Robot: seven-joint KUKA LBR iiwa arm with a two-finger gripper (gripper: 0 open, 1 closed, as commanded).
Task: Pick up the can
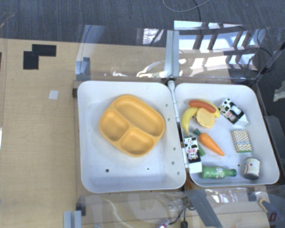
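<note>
you are looking for the small squat metal can with a pale label point(251, 167), and it is sitting in the near right corner of the right white bin point(263, 109), close to both walls. that corner is the main risk: a finger coming down on the outer side is likely hitting the rim or sliding between can and wall, tipping the can instead of closing around it. the round body is also liable to be rolling or squirting out of a shallow pinch.

the green plastic bottle point(218, 173) is lying on its side just left of the can, so a wide approach is nudging it. the tan cracker-like box point(241, 140) is sitting just behind. the orange carrot point(212, 144), banana point(188, 119) and cow-print cartons point(231, 110) are farther off. the yellow divided plate point(132, 125) is resting in the left white bin point(92, 175), well apart.

i cannot tell whether the hand is open or closed.
</note>
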